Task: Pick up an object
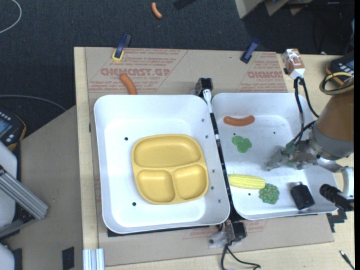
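nothing is picked up yet, as far as i can judge: every object is lying on a bin floor and none is sitting between my fingers. i am reaching in from the right, my grey arm with the orange band (337, 117) hanging over the right edge of the right shallow white bin (264, 103), and my two-finger gripper (279, 161) is pointing left and low over that bin's middle. its metal tips are looking slightly spread with nothing between them, though they are small and blurred, so i am calling them parted only as a judgement.

the candidates are all lying in the right bin. the small green leafy toy (242, 144) is sitting just left of my tips and a little farther away. the long orange-red sausage (239, 119) is resting farther back still. nearer the front, the yellow corn cob (247, 181) is lying beside the round green broccoli piece (269, 194), the two nearly touching. a small black block (302, 196) is sitting near the front right corner, under my wrist.

the left white bin (109, 151) is holding a yellow three-compartment plastic tray (169, 167).

what is left is the whole grasp: lowering onto one object, closing, lifting.
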Robot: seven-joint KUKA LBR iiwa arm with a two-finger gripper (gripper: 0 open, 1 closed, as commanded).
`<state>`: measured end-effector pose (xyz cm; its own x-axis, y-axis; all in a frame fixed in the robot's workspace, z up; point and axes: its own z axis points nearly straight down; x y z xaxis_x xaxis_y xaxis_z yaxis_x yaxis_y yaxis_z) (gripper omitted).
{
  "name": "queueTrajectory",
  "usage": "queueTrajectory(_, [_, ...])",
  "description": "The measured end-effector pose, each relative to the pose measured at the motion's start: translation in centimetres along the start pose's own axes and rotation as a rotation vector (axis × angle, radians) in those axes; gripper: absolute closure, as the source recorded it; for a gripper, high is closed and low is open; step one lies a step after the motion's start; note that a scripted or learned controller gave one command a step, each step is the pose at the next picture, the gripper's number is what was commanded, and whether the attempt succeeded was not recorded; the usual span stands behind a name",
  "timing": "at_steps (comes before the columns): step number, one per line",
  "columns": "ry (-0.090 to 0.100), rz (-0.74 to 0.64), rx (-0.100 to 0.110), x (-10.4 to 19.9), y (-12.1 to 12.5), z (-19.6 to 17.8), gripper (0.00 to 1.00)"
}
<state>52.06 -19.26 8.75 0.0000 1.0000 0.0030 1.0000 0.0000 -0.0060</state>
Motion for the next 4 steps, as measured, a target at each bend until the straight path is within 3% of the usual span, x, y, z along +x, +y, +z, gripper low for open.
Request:
queueTrajectory(1, [-0.003, 0.001, -0.007, -0.1, 0.1, -1.4, 1.0])
queueTrajectory(2, [-0.006, -0.001, -0.013, -0.3, 1.2, -6.3, 1.0])
queueTrajectory(3, [-0.006, -0.001, -0.012, 0.3, 0.5, -11.5, 1.0])
queueTrajectory(4, [-0.006, -0.001, -0.012, 0.3, 0.6, -13.9, 1.0])
